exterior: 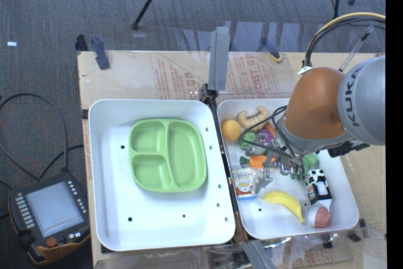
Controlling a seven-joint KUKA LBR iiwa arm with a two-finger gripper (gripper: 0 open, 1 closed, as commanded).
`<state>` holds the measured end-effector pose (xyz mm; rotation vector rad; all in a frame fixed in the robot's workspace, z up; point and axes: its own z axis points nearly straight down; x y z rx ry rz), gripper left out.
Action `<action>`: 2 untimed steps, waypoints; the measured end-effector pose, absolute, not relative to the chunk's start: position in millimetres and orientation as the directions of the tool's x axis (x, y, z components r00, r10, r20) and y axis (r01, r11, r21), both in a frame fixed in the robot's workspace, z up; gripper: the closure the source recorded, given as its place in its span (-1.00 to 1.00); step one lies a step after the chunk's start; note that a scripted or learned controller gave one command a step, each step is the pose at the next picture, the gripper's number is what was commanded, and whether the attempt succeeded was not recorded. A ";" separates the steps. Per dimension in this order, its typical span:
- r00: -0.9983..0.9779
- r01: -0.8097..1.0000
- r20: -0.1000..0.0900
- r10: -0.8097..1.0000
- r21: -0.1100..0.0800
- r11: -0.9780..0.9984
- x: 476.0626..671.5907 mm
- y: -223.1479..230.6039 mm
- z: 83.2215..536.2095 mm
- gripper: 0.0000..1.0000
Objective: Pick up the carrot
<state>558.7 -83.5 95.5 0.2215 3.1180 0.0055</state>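
**Ana:** Grey carpet took up the far left, and a teach pendant (pixel 51 216) lay on it, its lower corner cut off by the frame. What was hard to read on the bench?

**Ben:** Mostly the middle of the right bin (pixel 345 211). The arm (pixel 334 109) with its orange band covered the upper right part, and cables hung over the toys. The carrot (pixel 257 161) showed as no more than a small orange patch near the bin's centre, just left of the gripper (pixel 269 172) (I could not make out its full shape).

**Ana:** And the fingers?

**Ben:** The metal fingers pointed down just beside that orange patch. I could not tell whether they were spread or closed, nor whether anything sat between them.

**Ana:** Containers, from the left?

**Ben:** The left bin (pixel 113 223) held a green divided plate (pixel 168 155), lying flat with three compartments. In the right bin an orange (pixel 231 129) sat near the left wall, a ginger-like root (pixel 253 116) behind it, a small carton (pixel 243 183) in front, a banana (pixel 283 202) toward the near wall, and a black-and-white toy (pixel 318 184) at the right.
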 end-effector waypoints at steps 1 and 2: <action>-0.985 0.175 -0.007 0.175 0.002 0.985 575.0 -82.8 94.6 -1.00; -0.985 0.170 -0.019 0.171 0.003 0.985 578.2 -81.9 106.6 1.00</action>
